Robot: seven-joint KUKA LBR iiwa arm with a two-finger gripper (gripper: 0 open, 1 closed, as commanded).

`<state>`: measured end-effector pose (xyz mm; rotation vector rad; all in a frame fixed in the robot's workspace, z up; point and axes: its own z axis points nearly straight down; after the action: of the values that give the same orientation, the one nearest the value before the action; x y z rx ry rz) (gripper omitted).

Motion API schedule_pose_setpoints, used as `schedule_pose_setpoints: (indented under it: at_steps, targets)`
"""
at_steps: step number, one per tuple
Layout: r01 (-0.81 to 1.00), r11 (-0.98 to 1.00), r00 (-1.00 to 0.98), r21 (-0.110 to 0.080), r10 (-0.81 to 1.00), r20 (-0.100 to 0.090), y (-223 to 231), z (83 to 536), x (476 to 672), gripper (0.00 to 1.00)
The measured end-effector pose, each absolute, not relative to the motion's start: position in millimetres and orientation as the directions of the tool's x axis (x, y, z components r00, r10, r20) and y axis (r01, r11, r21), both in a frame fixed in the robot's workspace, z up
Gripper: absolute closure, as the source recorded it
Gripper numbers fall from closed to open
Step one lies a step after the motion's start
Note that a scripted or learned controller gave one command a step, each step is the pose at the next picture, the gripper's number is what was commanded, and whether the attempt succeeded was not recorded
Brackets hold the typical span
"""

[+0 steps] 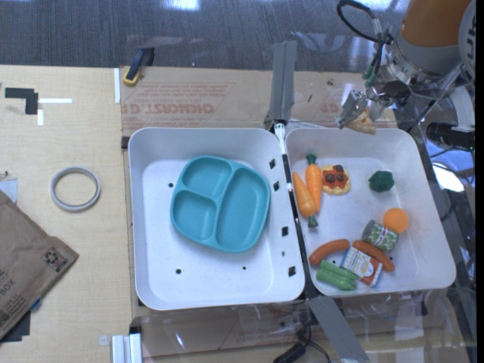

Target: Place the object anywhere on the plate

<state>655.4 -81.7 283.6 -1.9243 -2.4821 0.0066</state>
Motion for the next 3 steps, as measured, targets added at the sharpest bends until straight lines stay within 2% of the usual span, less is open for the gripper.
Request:
schedule_pose_setpoints:
  at_steps: [1,2,3]
  targets:
    - [0.952,0.308,-0.308,-0.004,0.952,0.0,-15.9,189.1,635.5,1.0]
    - [0.952,0.307,-0.307,-0.004,0.952,0.0,-16.3,189.4,635.6,0.0]
    - [0.952,0.304,-0.305,-0.005,0.953,0.0,-17.8,196.6,636.2,1.0]
